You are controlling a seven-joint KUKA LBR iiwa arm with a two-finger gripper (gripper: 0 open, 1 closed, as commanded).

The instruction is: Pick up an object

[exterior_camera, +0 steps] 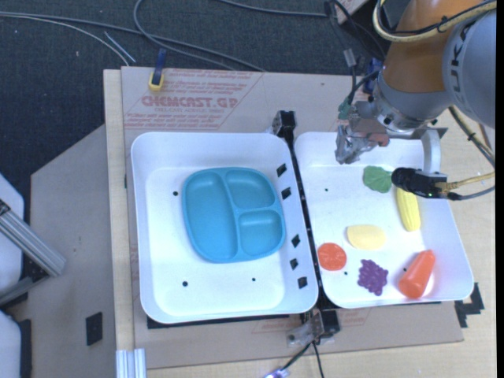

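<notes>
Over the far end of the right bin (449,235), my gripper (349,154) hung with its tips just above the white floor, near the divider side; I couldn't tell whether it was open or closed, the metal ran together at that angle. Nothing showed between the tips. Closest to them, a bit toward the arm's side and slightly nearer the camera, lay a green leafy piece (377,179), apart from the gripper. Past that, further to the arm's side, a yellow corn cob (408,209) lay lengthwise, with a black fitting (417,182) on a cable touching or overlapping its top end, I couldn't say which. Well below the tips toward the near rim sat a pale yellow oval (366,236). Below and a little toward the divider from it was a red-orange round slice (331,256), and next to that a purple grape bunch (372,276). An orange carrot-shaped piece (417,274) rested tilted by the near corner, farthest from the tips. On the other side of the divider, well away from the gripper, the left bin (157,290) held a blue sectioned plate (233,213) lying flat. Both bins sat on a brown cardboard sheet (197,93).
</notes>
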